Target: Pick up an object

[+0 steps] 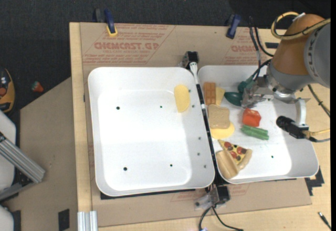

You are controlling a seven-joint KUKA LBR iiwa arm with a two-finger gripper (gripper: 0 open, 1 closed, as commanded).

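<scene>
The right bin point(294, 164) holds several toy foods: an orange bread stick point(209, 93), a slice of toast point(219, 116) lying on a yellow cheese piece point(224, 132), a pizza slice point(235, 154), a red pepper point(251, 117), a green pod point(255, 132) and a dark green piece point(232, 98). A pale yellow piece point(182, 98) lies in the left bin point(142, 172), near its right wall. My gripper point(251, 96) hangs low at the back of the right bin, just right of the dark green piece and above the red pepper.
The arm's grey wrist and orange band point(294, 56) lean over the right bin's far right corner. A black connector with a cable point(290, 126) sits over the bin's right side. Blue clamps point(109, 21) hold the brown board at the back.
</scene>
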